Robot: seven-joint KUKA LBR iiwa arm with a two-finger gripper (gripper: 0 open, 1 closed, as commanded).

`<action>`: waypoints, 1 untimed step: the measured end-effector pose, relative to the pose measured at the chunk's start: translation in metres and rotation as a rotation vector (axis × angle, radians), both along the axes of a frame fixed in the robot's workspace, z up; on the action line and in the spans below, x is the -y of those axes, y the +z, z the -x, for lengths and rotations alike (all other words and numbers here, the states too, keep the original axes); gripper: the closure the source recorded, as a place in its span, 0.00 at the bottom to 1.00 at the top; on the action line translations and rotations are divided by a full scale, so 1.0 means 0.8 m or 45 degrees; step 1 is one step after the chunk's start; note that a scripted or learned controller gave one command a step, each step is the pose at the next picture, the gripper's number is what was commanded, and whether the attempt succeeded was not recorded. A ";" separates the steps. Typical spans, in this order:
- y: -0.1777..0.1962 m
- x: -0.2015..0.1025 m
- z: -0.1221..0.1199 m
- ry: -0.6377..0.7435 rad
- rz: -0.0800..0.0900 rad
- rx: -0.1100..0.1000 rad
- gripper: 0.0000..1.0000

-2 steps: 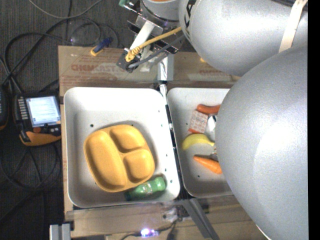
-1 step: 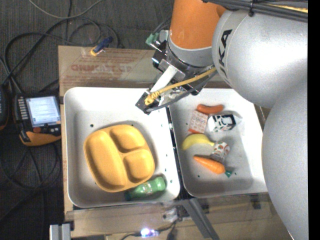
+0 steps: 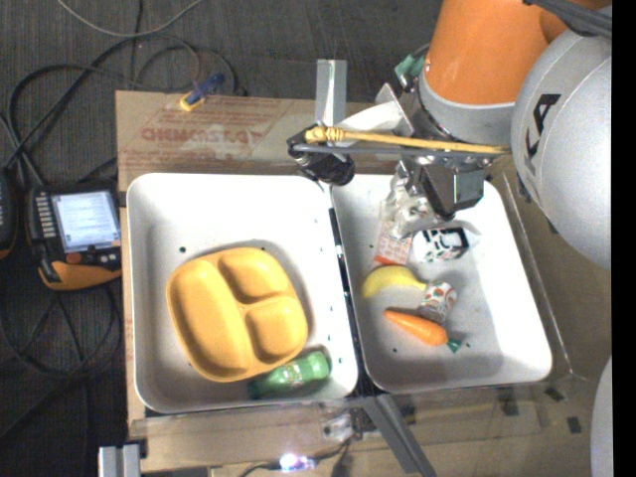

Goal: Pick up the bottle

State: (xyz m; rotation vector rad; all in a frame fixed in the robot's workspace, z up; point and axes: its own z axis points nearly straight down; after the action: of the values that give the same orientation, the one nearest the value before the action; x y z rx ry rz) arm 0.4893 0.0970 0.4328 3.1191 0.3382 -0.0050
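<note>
A green bottle [image 3: 290, 374] lies on its side at the front edge of the left bin [image 3: 149, 266], just below a yellow divided plate [image 3: 238, 311]. In the right bin [image 3: 517, 296], a clear bottle-like thing with an orange-red label [image 3: 396, 235] stands at the back left. My gripper [image 3: 425, 195] hangs right over its top, far from the green bottle. Whether it touches the clear thing is hidden by the wrist.
The right bin also holds a yellow banana [image 3: 391, 281], an orange carrot [image 3: 417, 328], a small patterned can [image 3: 438, 298] and a black-and-white object [image 3: 444, 242]. A handheld device [image 3: 79, 222] and cables lie left of the bench.
</note>
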 end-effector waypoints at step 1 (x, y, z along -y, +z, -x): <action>0.009 -0.002 -0.001 -0.003 0.008 -0.005 1.00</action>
State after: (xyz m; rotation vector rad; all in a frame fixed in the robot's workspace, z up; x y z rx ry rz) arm 0.4905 0.0988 0.4403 3.1136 0.3339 -0.0117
